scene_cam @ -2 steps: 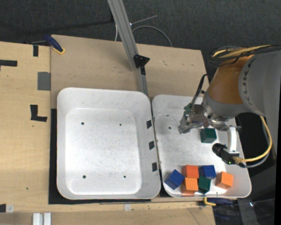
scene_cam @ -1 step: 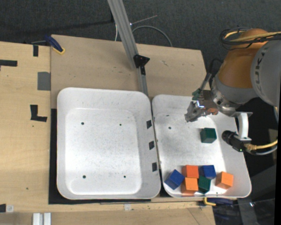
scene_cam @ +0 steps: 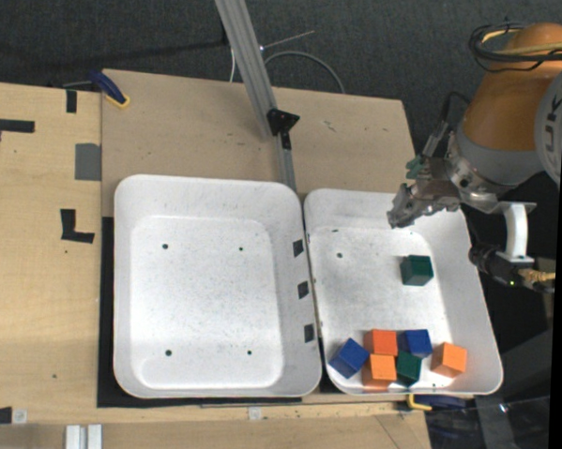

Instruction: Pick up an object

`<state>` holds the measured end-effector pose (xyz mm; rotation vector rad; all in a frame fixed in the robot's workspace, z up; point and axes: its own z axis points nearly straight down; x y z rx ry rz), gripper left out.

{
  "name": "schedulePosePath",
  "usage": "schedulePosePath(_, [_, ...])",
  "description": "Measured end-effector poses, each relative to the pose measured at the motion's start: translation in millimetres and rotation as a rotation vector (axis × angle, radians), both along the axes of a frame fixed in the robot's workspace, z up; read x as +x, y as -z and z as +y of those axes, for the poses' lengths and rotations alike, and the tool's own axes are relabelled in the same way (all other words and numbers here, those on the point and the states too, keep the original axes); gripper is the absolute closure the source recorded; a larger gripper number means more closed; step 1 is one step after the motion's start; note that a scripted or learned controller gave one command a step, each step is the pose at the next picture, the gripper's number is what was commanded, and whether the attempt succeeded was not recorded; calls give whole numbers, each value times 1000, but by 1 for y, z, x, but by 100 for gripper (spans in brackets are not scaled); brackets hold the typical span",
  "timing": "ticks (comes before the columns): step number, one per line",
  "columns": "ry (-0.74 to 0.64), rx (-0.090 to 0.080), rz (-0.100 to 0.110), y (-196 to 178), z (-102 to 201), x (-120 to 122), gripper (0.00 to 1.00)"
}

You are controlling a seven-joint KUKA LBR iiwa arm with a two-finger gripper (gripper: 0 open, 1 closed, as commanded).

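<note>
No text, label or number is legible.

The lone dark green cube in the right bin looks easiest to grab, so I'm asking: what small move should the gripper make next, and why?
Probably shift toward the near side, over the lone dark green cube, then descend. The gripper sits at the right white bin's far edge, apart from the cube, which stands clear of the clustered blocks.
</note>
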<state>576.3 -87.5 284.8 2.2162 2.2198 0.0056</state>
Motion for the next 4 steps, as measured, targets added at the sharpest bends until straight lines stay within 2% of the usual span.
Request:
schedulePosePath(1, [1, 0, 6, 1, 0, 0, 100])
schedulePosePath(2, [-3, 2, 8, 7, 46, 9, 100])
schedulePosePath(3, [-4, 1, 9, 30, 92, 29, 100])
schedulePosePath(4, [-4, 2, 6, 36, 141, 58, 100])
